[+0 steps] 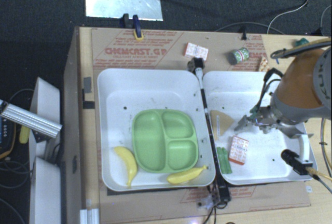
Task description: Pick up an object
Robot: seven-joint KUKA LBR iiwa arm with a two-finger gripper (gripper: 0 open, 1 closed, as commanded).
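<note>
My gripper [252,121] hangs low over the middle of the right bin [244,85], on the grey arm that comes in from the right. A small red and white box [239,149] lies just below and left of it, apart from it. A flat green bar [223,159] rests by the bin's left wall. A tan wedge-shaped piece [224,120] sits left of the gripper. Nothing shows between the gripper's tips.
The left bin [124,88] holds a green divided plate [166,140] and two bananas, one at its lower left [127,163] and one along the front [188,175]. Behind the bins lie a small printed box [196,51] and a green can [240,55].
</note>
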